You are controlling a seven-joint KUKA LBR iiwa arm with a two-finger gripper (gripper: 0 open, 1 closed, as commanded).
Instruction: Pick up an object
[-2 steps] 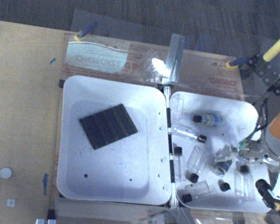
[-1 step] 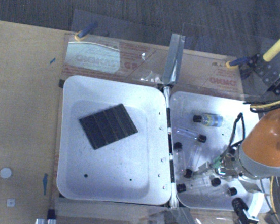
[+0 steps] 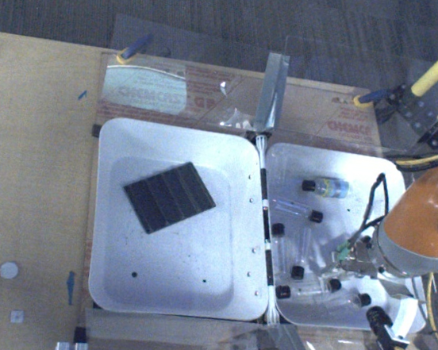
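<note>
We see a dark ridged rectangular panel lying flat and turned at an angle in the left bin, upper left of the bin's middle. In the right bin, right of frame centre, lie several clear tubes with black caps, scattered and pointing different ways. Near that bin's top, one small clear bottle with a bluish band lies on its side, its black cap pointing left.

The arm runs off the right edge, its orange band covering the right bin's far side. The clear tubes there are too faint to count.
</note>
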